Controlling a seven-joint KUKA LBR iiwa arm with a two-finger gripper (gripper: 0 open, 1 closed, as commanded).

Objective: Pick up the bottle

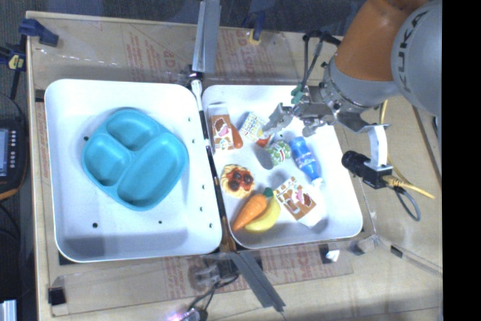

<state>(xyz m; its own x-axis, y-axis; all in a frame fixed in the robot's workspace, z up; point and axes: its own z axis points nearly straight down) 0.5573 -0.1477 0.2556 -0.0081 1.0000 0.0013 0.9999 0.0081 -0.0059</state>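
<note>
The bottle (pixel 304 156) is blue with a white label and lies on its side in the right bin (pixel 342 218), about mid-right. My gripper (pixel 292 122) hovers just above and slightly behind the bottle's upper end, with its fingers spread apart and nothing between them. A green and white can (pixel 279 152) lies right beside the bottle on its left, under the left finger (pixel 275 119).
Around the bottle lie a strawberry carton (pixel 224 133), a small packet (pixel 250 124), a berry pastry (pixel 238 179), a carrot (pixel 249 212), a banana (pixel 267 216) and another carton (pixel 297 200). The left bin (pixel 68 229) holds a blue divided plate (pixel 135 156).
</note>
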